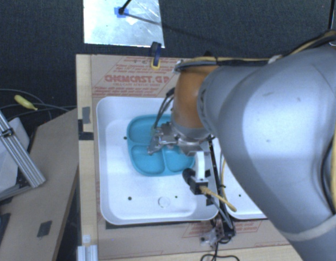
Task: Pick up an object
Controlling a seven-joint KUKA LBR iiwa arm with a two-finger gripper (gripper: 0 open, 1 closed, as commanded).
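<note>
Blue divided plate (149,152) — glossy, shallow compartments — under the pincer (157,145).

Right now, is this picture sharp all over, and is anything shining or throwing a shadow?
In the camera view, the big grey arm nearest the lens looks soft and carries a pale sheen; the blue divided plate and the left white bin are sharper and evenly lit, with slight shadow beneath the wrist; the silvery sheet at the top glares brightly against the dark backdrop.

Glossy blue plastic tray (151,156), smooth
</note>
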